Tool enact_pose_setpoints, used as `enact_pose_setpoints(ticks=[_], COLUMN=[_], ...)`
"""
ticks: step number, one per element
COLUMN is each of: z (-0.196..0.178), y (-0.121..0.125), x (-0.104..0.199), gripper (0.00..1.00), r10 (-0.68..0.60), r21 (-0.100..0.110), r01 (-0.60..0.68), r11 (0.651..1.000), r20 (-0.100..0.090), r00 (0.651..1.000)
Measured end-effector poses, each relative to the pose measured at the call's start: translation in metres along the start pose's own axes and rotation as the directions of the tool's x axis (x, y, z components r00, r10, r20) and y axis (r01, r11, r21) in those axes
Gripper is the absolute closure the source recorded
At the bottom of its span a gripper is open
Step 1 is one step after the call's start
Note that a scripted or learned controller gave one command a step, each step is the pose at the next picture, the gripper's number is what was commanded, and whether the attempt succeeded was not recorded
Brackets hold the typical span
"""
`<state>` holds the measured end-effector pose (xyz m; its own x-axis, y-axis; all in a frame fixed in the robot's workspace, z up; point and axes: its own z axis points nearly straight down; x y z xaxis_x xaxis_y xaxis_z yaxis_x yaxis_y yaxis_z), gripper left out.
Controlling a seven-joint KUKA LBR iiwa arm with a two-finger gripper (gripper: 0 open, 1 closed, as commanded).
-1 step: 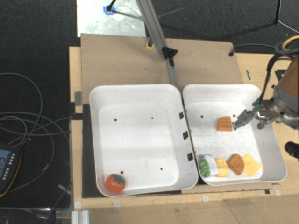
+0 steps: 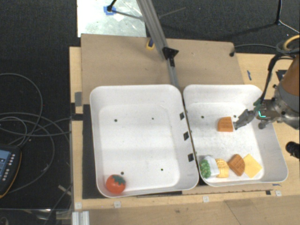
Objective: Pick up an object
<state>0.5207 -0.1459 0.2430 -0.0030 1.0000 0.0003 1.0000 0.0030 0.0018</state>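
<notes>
A small orange block (image 2: pixel 225 124) lies in the middle of the right bin (image 2: pixel 220 95). My gripper (image 2: pixel 241 121) reaches in from the right edge and sits low, its tip just right of the orange block and close to touching it. Nothing can be seen held in it. Along the right bin's front wall lie a green and yellow corn toy (image 2: pixel 212 167), a brown biscuit-like piece (image 2: pixel 236 164) and a yellow cheese wedge (image 2: pixel 252 166). A red tomato (image 2: pixel 115 184) rests in the front left corner of the left bin (image 2: pixel 136 95).
The two bins share a raised middle wall with black clips (image 2: pixel 186 135). A slanted grey pole (image 2: pixel 154 25) crosses the back of the bench. Cables and a control pendant (image 2: pixel 7 163) lie on the floor at left.
</notes>
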Motion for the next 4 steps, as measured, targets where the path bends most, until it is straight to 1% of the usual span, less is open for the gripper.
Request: enact_pose_setpoints(ticks=[2, 3, 4], z=[0.109, 0.155, 0.142], y=[-0.018, -0.018, -0.016], x=[0.011, 0.011, 0.01], gripper=[0.0, 0.0, 1.0], r10=[0.002, 0.002, 0.001], r21=[0.007, 0.005, -0.001], r01=[-0.002, -0.002, -0.001], r11=[1.0, 1.0, 1.0], r20=[-0.002, -0.001, 0.0], r00=[1.0, 1.0, 1.0])
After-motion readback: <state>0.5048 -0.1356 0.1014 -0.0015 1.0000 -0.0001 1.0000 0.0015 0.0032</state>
